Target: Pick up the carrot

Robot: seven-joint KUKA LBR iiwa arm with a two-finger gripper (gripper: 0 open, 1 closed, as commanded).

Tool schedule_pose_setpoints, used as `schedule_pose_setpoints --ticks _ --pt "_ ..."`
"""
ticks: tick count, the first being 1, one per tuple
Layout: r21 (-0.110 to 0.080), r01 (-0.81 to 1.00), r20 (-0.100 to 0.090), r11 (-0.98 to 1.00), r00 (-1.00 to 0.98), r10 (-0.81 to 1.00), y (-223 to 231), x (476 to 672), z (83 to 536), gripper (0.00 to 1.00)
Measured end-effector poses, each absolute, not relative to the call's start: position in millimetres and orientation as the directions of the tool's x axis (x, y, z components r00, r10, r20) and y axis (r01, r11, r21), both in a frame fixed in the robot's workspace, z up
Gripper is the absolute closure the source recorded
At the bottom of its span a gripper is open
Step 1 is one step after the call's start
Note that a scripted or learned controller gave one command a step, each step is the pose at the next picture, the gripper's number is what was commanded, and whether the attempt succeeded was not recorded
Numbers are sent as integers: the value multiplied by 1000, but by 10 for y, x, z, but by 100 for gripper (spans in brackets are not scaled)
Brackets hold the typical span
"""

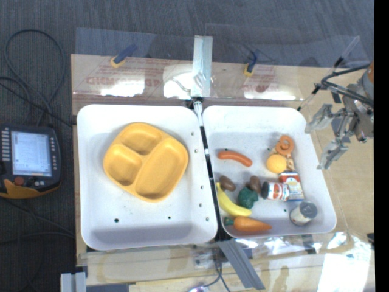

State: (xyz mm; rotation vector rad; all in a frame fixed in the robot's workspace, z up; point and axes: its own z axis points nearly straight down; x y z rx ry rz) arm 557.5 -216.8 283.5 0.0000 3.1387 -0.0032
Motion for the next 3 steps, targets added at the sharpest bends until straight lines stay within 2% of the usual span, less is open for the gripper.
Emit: schedule_pose_setpoints --ticks 1,2,3 --pt "6 -197 9 980 -980 -198 -2204 6358 1506 0" --pt "-8 -293 -10 956 -956 -293 -2108 6375 902 0" --pt "-12 -295 -18 956 -955 -295 -2091 6406 1033 100"
